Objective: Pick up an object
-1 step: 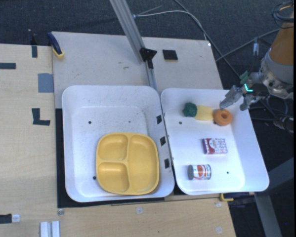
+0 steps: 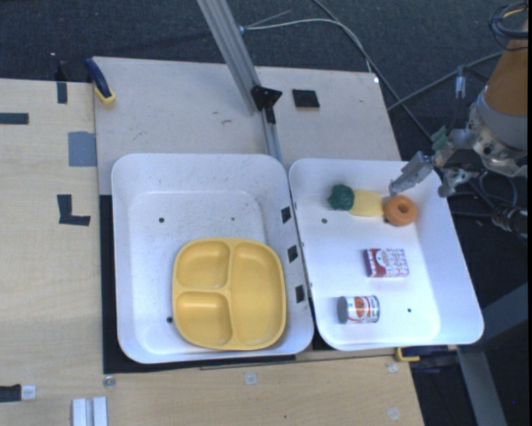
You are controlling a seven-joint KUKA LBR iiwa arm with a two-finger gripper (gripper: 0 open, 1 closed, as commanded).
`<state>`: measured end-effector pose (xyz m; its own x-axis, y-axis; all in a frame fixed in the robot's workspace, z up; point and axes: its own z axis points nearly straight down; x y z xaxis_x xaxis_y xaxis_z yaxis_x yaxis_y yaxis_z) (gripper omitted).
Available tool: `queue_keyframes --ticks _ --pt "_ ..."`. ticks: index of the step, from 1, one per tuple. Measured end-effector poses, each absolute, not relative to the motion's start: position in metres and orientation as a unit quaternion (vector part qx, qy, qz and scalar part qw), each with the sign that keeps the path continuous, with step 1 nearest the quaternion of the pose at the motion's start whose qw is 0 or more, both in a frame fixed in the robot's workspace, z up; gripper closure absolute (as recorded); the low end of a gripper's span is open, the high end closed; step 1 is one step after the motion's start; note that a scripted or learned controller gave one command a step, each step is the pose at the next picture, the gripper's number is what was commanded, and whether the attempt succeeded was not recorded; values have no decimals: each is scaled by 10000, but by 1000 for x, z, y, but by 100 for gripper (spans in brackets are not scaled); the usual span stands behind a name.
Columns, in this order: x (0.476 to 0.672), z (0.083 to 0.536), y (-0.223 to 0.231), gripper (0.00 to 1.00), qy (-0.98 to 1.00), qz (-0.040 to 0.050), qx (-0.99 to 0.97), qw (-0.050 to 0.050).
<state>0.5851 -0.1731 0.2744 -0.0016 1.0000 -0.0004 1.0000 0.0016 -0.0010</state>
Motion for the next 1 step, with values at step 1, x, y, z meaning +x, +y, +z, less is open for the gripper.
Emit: queue_keyframes --ticks 1 --pt "579 229 -176 0 -7072 22 -7070 19"
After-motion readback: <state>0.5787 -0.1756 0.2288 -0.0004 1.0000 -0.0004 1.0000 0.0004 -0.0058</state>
